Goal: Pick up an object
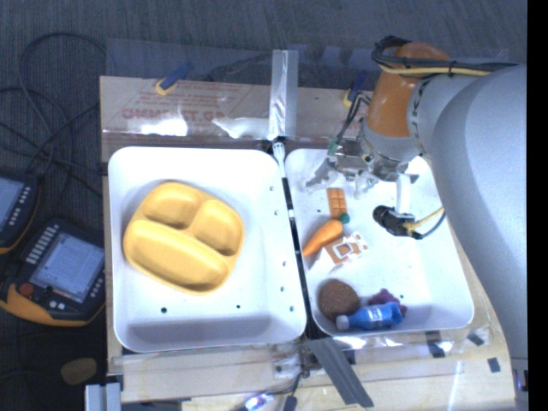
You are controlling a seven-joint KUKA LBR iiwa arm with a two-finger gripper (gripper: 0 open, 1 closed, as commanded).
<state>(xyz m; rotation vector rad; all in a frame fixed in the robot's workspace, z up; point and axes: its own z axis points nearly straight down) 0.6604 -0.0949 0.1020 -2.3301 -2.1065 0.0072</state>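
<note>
Your tool (349, 171) sits at the upper middle of the frame, over the top left corner of the right bin (445, 302), and you cannot tell from this angle how far it is open or whether it has hold of anything. Just below it lies a small orange block (336, 201), then a carrot (324, 235) beside a small card (348, 248); lower in that bin sit a brown round thing (339, 297) and a blue bottle (372, 317). The left bin (128, 324) carries a big yellow moulded piece (182, 234). Watch the block: it lies near the bin wall, so a descent could catch the rim or push it aside, and the carrot may roll away.
</note>
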